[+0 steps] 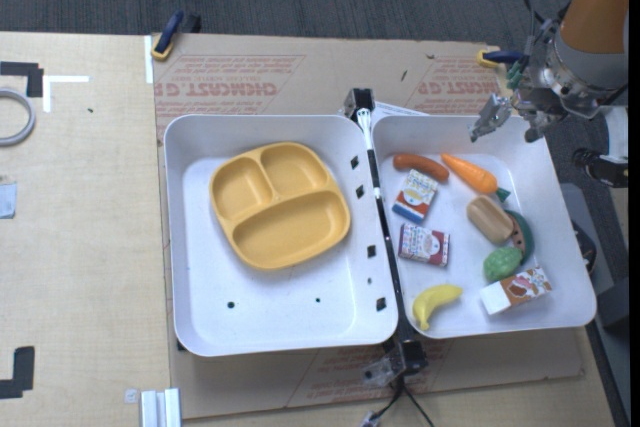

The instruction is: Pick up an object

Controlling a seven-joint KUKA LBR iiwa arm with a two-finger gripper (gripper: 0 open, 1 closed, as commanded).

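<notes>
Over the far right corner of the right bin (570, 215), seen from the fixed camera above, the hand (510, 118) hangs at the end of the grey arm with its two fingers spread apart and nothing between them; one fingertip (488, 125) points down toward the bin's back rim. No object is chosen by the task, so any piece in that bin will do, and all of them lie on its floor: a carrot (470, 173) nearest the hand, a sausage (420, 164) just beside it to the left, a small carton (416, 194) and a red packet (424, 245) toward the divider, a bread roll (489, 218) touching a dark green curved piece (521, 233), a green vegetable (503, 263), a white box (518, 290) at the near right, and a banana (435, 303) at the near edge. The left bin (190, 245) carries a yellow divided plate (280, 205). To my judgement the step in hand is the approach, and the carrot is the sensible target: it is closest and has free floor along both long sides. A good grasp would bring the hand down centred on the carrot's thick end, fingers straddling its width across the long axis. The roll and its neighbours sit crowded, so a try there risks nudging several at once. The surface (80, 245) under the bins is plain cardboard.
</notes>
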